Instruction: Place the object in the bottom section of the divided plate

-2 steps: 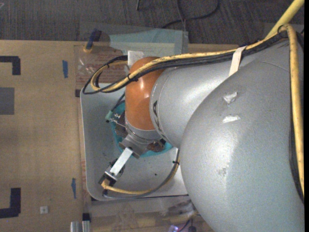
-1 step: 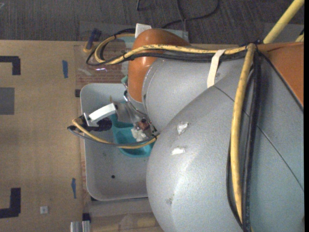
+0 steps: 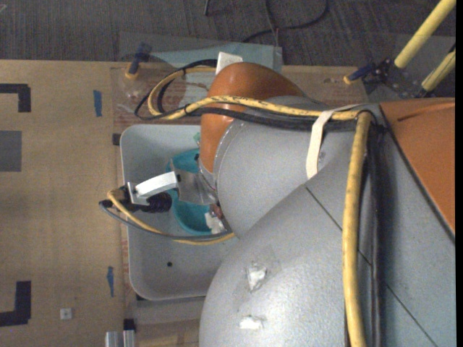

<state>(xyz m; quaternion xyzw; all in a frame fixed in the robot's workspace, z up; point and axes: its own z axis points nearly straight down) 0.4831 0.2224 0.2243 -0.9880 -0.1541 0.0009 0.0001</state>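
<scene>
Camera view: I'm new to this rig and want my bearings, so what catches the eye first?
The grey arm dominates, filling the right and centre, with its orange band near the top. A yellow cable runs along it. Beneath its wrist, a teal plate peeks out inside the white bin.

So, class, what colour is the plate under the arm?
Teal; the plate shows partly in the camera view, under the arm.

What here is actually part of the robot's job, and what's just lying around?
Part of the job:
- teal divided plate, mostly hidden under the arm
- white bin holding it
- robot arm

Just lying about:
- blue tape marks on the bench
- black cable on the floor
</scene>
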